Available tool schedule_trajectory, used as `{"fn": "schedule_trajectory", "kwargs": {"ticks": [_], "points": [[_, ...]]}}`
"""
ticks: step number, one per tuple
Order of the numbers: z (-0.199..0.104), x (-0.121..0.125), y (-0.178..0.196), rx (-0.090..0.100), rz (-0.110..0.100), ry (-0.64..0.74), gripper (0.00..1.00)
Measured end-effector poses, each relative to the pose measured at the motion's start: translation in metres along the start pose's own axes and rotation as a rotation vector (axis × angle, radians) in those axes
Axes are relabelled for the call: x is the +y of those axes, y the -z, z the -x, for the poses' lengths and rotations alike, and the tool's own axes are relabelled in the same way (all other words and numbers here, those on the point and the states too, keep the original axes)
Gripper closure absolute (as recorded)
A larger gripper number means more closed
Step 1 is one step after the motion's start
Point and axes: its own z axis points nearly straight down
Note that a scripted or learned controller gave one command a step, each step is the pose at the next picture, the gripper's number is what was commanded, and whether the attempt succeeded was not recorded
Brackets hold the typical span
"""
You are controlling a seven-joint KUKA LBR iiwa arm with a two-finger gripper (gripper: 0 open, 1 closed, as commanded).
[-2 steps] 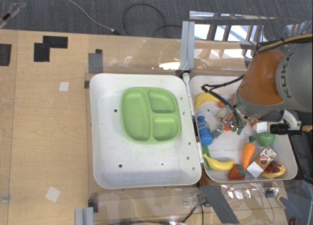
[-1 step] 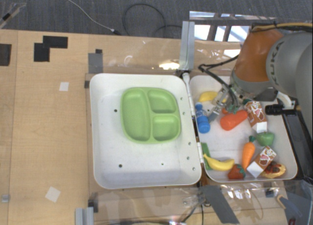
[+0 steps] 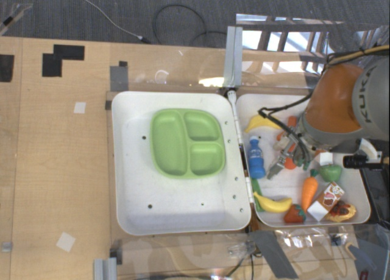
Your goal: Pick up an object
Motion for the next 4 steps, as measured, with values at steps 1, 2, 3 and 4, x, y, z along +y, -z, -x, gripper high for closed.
{"fn": "schedule_trajectory", "kwargs": {"ticks": [1,2,3,4], "points": [[0.053,0.043,-0.001,0.023,-0.011,-0.015,0.0],[0.027,0.032,-0.001,-0.002,-0.004,-0.164,0.0],[0.033,0.035,-0.001,0.0,-0.005,-0.155,0.0],[0.027,0.034,0.0,-0.006,-0.005,-0.112,0.0]]}}
